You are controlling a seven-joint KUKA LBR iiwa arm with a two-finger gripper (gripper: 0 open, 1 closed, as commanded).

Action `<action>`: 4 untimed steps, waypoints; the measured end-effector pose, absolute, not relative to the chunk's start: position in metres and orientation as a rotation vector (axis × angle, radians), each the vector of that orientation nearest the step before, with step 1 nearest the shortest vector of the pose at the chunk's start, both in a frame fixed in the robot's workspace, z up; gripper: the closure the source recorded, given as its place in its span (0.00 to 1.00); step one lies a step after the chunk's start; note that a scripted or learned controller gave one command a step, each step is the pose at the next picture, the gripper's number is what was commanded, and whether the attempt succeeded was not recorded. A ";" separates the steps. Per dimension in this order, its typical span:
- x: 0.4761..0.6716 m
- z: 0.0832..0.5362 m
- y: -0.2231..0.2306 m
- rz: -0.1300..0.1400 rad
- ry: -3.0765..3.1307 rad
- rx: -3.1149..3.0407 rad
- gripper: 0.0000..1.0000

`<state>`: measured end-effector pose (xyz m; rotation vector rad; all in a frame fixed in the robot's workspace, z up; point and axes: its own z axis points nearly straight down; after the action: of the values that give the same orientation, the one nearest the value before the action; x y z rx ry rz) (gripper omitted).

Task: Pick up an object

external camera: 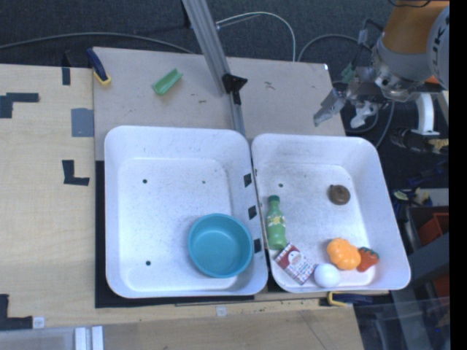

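Worktop (44,195) of pale wood fills the left, marked with dark tape pieces, and a green clip-like item (166,82) lies on the grey board behind the bins. Left bin (117,195) holds one thing, a blue bowl (220,244), sitting upright in its near right corner. A slanted metal pole (208,35) crosses the board and meets the seam between the bins.

Right bin (379,173) holds the rest. A green bottle (275,223) lies near its left wall, long axis running front to back, cap pointing away toward the far edge. Just beside its base lies a small red and white packet (295,262). A white egg-like ball (326,274) touches an orange fruit-shaped toy (343,254), and a small red piece (368,257) sits just beside that; what it is stays hard to make out. A brown round item (338,194) rests apart, farther back.

Claw (343,104) hangs beyond the right bin's far rim, holding nothing; whether its fingers are spread I cannot tell, since they blur into cables. The arm is cut off at the top right corner.
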<state>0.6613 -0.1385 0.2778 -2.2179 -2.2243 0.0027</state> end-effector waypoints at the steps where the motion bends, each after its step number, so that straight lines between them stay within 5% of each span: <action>1: 0.661 0.278 -0.139 0.003 -2.224 -2.218 0.00; 4: 0.650 0.129 -0.137 0.007 -2.221 -2.217 0.00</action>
<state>0.6502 -0.1371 0.1290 -2.2171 -2.2213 0.0067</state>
